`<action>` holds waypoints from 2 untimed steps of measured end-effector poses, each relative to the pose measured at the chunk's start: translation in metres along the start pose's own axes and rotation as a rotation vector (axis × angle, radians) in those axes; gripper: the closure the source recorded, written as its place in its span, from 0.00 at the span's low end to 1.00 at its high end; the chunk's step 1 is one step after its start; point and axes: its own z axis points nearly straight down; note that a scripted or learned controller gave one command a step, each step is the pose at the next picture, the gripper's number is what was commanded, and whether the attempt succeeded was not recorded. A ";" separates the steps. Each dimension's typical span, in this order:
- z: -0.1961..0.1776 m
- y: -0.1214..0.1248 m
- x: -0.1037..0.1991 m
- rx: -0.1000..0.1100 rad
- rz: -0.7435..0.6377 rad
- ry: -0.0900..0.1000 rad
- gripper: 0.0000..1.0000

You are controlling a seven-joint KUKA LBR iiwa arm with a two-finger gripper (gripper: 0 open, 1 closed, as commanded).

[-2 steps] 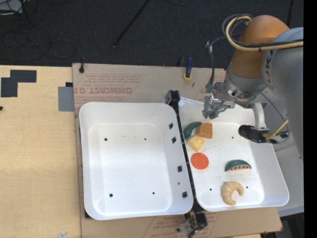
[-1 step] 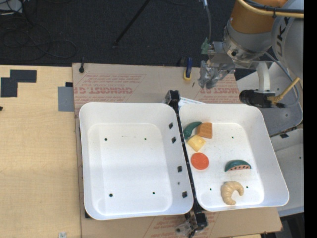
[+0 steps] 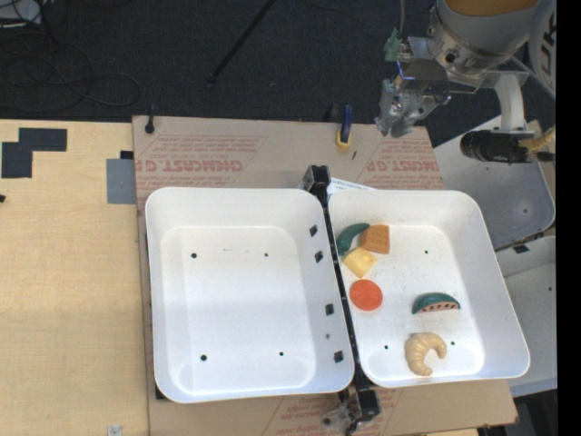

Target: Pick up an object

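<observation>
Lying in the right bin (image 3: 472,209) are six small toy food pieces, any of which could serve the task. Taking the red-orange disc (image 3: 367,295) as the landmark: a pale yellow block (image 3: 360,262) sits just above it, an orange-brown cube (image 3: 377,239) stands above that and touches the yellow block, and a dark green wedge (image 3: 350,237) lies beside the cube, close to the divider between the bins. A watermelon slice (image 3: 436,304) lies to the disc's right, well apart, and a croissant (image 3: 425,351) rests below and to the right of the disc, near the bin's front wall. The left bin (image 3: 172,216) lies on the disc's far side of the divider.

The end effector (image 3: 400,116) hangs high above the table, well beyond the bin's far rim and up and to the right of the disc, carrying nothing; whether its fingers are spread or closed I cannot tell from this angle.

My reading is that the task stands at its approach step, with no grasp made. The next move calls for choosing a target, travelling over the right bin and descending straight onto it. The disc, the watermelon slice and the croissant look like the easier picks, since each lies free of neighbours; the clustered cube, block and wedge leave little room for fingers.
</observation>
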 end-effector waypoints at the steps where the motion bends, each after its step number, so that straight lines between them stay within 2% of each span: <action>1: -0.115 0.002 0.007 -0.005 0.000 0.000 1.00; 2: 0.091 -0.033 0.060 0.028 -0.002 -0.001 1.00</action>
